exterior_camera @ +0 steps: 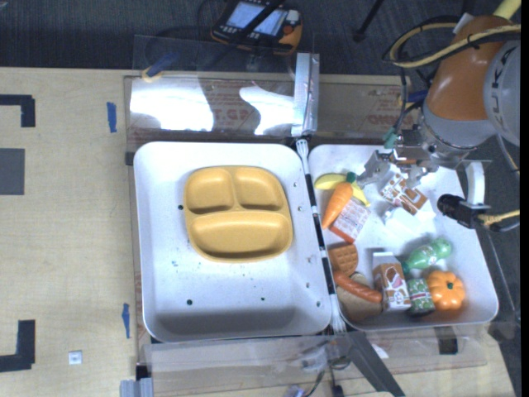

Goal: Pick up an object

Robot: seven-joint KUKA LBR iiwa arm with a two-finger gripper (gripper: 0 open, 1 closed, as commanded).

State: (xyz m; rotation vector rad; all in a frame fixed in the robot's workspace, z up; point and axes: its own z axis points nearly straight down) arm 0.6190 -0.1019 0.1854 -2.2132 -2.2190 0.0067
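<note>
Camera view — glossy three-compartment yellow tray (238, 211).

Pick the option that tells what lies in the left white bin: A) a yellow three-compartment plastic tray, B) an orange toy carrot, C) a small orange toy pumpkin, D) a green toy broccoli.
A: the yellow three-compartment plastic tray lies in the left white bin.

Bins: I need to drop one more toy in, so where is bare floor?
The left bin is bare around the yellow tray, widest along its near edge. The right bin is crowded: carrot, pumpkin and boxes, with the gripper above.
</note>
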